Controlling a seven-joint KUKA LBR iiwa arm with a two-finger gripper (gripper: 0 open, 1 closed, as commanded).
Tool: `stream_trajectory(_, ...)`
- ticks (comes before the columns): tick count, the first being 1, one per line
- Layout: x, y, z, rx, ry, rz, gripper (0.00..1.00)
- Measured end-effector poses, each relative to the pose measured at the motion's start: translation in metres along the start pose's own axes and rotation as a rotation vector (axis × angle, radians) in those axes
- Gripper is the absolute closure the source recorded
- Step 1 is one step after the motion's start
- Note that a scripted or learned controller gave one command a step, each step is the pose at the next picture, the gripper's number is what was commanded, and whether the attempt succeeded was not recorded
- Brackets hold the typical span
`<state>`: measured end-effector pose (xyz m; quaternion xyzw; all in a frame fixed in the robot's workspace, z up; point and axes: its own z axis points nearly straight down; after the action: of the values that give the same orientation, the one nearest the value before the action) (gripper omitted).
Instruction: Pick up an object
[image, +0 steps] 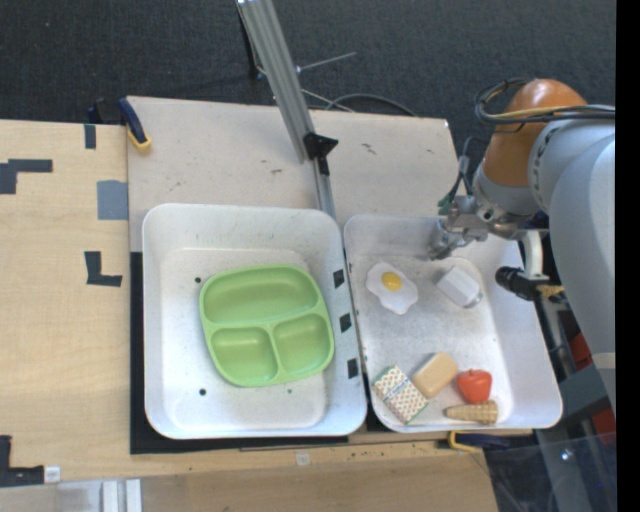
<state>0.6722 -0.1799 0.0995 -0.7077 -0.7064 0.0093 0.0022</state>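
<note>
In the right bin (520, 330) lie a fried egg toy (391, 287), a white cup-like piece (459, 284), a checkered waffle block (400, 393), a tan bread slice (436, 374), a red tomato-like piece (475, 384) and an ice cream cone (472, 412). My gripper (446, 240) hangs low over the far part of that bin, just above the white piece and right of the egg. Nothing shows between its fingers.
The left bin (170, 300) holds a green divided plate (266, 324). A slanted metal pole (290, 90) rises from the wall between the bins toward the back. The grey arm with its orange band (535, 110) fills the upper right.
</note>
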Motion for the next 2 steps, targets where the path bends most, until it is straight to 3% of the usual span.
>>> stream_trajectory(1, -0.003, 0.006, -0.046, -0.019, 0.008, -0.003, 1.0)
stream_trajectory(2, 0.002, 0.004, -0.09, -0.02, 0.009, -0.004, 1.0)
